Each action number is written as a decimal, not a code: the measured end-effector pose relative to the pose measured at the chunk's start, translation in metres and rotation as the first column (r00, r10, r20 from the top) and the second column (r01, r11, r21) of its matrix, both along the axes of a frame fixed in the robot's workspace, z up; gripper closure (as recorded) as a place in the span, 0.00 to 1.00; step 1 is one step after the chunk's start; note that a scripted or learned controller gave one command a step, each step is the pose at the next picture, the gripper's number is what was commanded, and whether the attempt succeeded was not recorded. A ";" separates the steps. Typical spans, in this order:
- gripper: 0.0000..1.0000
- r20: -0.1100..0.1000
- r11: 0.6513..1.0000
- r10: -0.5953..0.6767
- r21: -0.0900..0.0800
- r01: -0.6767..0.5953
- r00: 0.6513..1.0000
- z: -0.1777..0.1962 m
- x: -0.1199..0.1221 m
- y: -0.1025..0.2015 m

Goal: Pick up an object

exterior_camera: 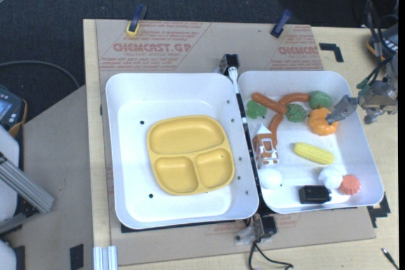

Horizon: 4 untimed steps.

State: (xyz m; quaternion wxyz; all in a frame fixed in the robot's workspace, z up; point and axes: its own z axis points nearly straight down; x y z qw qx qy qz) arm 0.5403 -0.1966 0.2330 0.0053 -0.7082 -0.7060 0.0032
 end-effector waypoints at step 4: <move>0.00 0.007 1.000 0.003 -0.001 -0.003 1.000 -0.151 0.011 -0.001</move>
